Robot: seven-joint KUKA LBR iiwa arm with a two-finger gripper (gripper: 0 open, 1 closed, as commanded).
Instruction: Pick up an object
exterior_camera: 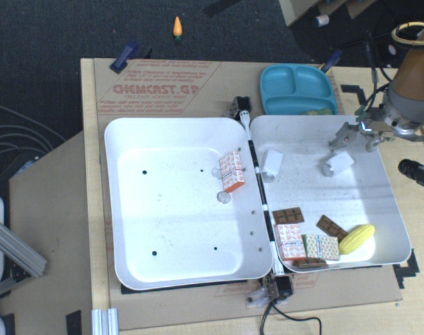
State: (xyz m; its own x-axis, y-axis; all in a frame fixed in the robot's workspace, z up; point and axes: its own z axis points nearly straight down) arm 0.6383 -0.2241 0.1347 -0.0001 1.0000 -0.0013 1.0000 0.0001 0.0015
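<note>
A cardboard-topped bench (163, 82) over dark carpet carries two shallow white bins side by side, a blue divided tray (297, 89) resting just behind them. The arm (411, 93) — grey, with an orange band above the wrist — reaches in from the right, its gripper (351, 137) hanging above the far part of the right bin (379, 187); whether its fingers are apart or together cannot be told from this angle, and nothing is seen between them. Just below it lies a small white block (337, 163), with another white piece (272, 162) near the bin's left wall. Along the near edge cluster patterned cartons (306, 246), brown bars (288, 216) and a yellow toy (356, 238). In the left bin (163, 215) a red-and-white carton (231, 171) lies near the right wall, a small round disc (224, 197) just beside it.
</note>
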